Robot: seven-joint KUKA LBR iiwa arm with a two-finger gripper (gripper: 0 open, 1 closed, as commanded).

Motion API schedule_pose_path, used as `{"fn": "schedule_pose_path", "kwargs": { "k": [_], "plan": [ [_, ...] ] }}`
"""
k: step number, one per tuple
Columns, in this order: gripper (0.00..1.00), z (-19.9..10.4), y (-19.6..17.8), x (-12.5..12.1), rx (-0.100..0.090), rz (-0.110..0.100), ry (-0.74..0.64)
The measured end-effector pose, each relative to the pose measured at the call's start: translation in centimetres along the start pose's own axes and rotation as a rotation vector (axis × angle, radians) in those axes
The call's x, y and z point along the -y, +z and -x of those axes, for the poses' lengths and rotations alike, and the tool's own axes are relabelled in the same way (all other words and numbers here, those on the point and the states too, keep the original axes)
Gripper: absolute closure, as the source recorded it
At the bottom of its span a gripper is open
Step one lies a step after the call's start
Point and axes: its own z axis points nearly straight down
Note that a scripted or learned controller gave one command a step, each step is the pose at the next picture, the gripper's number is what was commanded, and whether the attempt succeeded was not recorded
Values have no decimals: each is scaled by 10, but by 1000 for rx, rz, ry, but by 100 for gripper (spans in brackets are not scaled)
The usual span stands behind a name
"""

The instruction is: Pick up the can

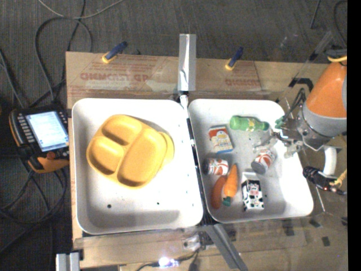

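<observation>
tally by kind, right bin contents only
Cans: 2
Green bottle: 1
Small carton: 1
Cow-print carton: 1
Carrot: 1
Orange item beside carrot, unclear: 1
Total: 7

Two bins sit side by side. A tray (131,150) lies in the left bin (84,208). In the right bin (293,205), a bottle (248,123) lies at the back, a carrot (224,186) at the front, and a can (216,166) just behind the carrot.
</observation>
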Motion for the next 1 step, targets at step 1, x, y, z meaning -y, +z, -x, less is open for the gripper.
{"fn": "schedule_pose_path", "kwargs": {
  "k": [1],
  "plan": [
    [0,2,72,-28,-4,3,1]
  ]
}}
